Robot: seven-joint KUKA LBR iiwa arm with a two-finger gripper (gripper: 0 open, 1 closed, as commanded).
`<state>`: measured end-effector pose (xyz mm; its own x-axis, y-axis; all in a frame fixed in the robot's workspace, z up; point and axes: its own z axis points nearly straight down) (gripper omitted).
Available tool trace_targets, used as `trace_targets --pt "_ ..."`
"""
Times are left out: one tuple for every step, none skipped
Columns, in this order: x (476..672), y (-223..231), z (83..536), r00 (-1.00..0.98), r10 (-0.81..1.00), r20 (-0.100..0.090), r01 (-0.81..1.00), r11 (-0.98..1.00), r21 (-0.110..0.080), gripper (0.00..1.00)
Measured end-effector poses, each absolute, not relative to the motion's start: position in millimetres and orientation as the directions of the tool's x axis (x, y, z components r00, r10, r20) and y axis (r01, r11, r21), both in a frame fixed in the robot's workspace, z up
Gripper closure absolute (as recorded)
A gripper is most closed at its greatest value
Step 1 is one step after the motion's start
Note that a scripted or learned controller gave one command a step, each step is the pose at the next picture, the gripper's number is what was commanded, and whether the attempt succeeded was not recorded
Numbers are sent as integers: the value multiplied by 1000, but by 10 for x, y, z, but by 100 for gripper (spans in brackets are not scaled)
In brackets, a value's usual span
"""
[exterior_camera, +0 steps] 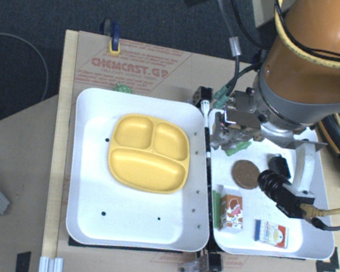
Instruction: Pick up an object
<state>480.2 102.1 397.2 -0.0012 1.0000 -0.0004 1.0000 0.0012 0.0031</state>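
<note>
Two shallow white bins lie side by side on the table, and the grey arm with the orange band reaches into the right-hand one.

Its claw [229, 135] hangs low at the 11 o'clock corner of the right white bin [261, 204], close beside the wall it shares with the left white bin [81, 169]; this high view does not let me tell whether the claw is open or closed. At 4 o'clock from the claw, near it but apart, a flat round brown disc [246, 174] lies on the bin floor. At 6 o'clock from the disc sits a small red-and-white carton [231, 212], and at 3 o'clock from that a small white packet with blue and red print [270, 233]. A yellow three-compartment plastic plate [150, 153] lies in the left bin, towards 12 o'clock.
</note>
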Motion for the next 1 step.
trace_targets --pt "4792 78 3907 10 1000 -2 1000 -10 -2 100"
